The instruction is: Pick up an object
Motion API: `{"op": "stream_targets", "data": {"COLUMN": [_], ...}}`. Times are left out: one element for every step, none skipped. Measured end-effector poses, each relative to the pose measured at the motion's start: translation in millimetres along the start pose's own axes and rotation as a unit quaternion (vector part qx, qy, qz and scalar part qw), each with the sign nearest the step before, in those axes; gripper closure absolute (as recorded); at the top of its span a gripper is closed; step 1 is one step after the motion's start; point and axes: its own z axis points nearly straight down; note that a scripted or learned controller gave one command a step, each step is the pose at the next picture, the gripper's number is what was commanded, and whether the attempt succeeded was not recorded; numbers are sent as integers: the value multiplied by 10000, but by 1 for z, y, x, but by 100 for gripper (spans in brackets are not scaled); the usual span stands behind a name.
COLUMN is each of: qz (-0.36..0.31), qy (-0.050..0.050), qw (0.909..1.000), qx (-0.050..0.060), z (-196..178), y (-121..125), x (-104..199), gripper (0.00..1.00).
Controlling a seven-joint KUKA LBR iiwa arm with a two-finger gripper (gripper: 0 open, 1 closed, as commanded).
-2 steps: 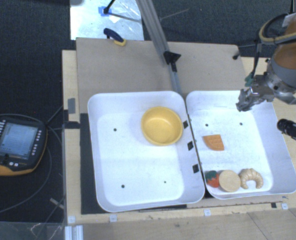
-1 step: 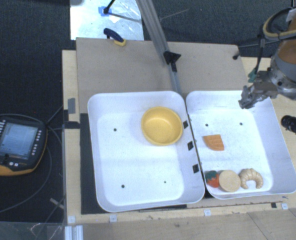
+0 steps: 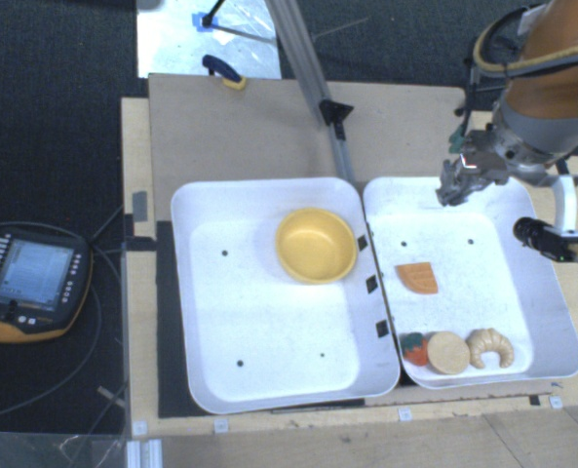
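Nearest us, well below the pincer (image 3: 451, 195), lie a croissant (image 3: 490, 347), a round biscuit (image 3: 447, 353) and, closer to it, an orange wedge (image 3: 417, 278). We judge the wedge light and stiff, best pinched across its edges. We cannot tell the pincer's opening; nothing visible in it.

No text, label or number can be read anywhere

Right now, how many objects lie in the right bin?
4. An orange wedge lies mid-bin; a red-green item, a round biscuit and a croissant line the near edge. The biscuit may hide more.
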Motion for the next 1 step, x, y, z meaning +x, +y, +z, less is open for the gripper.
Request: {"op": "stream_targets", "data": {"qz": [-1], "qy": [5], "qw": [10000], "qx": [1], "z": [1], "y": [6], "x": [45], "gripper": [100]}}
